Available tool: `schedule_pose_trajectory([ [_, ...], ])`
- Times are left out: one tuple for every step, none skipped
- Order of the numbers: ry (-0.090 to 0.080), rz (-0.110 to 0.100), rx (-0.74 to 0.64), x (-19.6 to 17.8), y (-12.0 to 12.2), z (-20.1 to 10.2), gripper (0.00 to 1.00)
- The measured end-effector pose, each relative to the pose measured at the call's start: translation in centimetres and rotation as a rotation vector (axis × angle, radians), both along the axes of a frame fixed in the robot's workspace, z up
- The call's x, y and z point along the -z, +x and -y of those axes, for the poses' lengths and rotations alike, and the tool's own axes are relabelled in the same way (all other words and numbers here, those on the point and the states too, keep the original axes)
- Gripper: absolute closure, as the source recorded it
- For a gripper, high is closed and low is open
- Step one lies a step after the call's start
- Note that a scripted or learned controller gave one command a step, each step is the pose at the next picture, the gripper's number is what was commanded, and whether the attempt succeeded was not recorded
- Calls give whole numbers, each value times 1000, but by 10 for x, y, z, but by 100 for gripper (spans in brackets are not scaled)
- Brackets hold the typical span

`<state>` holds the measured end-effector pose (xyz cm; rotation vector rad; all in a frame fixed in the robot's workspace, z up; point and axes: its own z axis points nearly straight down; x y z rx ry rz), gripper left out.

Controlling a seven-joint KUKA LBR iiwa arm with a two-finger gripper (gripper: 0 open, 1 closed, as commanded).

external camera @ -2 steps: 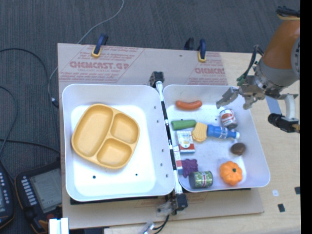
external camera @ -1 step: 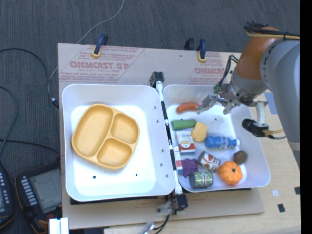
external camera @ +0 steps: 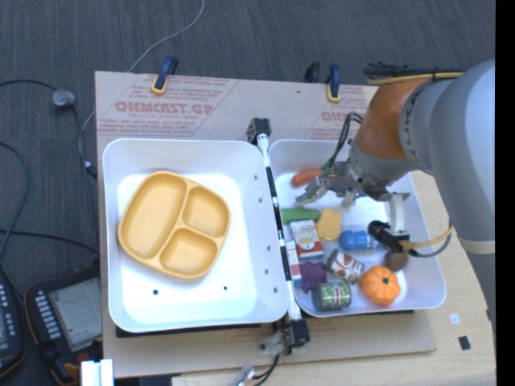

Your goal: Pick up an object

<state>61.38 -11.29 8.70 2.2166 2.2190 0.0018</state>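
Observation:
My gripper (external camera: 330, 193) hangs over the back part of the right bin (external camera: 426, 296), its fingers spread open with nothing between them. Just to its left lies an orange carrot-like piece (external camera: 305, 177). Below it sit a yellow piece (external camera: 328, 224) and a green piece (external camera: 299, 214). Nearer the front are a blue bottle (external camera: 354, 240), a red-and-white carton (external camera: 304, 238), a small tin (external camera: 346, 265), a purple piece (external camera: 312, 274), a green can (external camera: 331, 296) and an orange pumpkin (external camera: 381, 286).
The left bin (external camera: 121, 312) holds a yellow three-compartment plate (external camera: 174, 223). A black-edged divider (external camera: 275, 215) runs between the bins. The arm's grey body and orange band (external camera: 386, 119) cover the right bin's back right corner. A brown piece (external camera: 396, 260) lies by the right wall.

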Motion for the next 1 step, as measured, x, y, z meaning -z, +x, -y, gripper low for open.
schedule_pose_trajectory([
  [1, 2, -1, -10, 1, 0, 100],
])
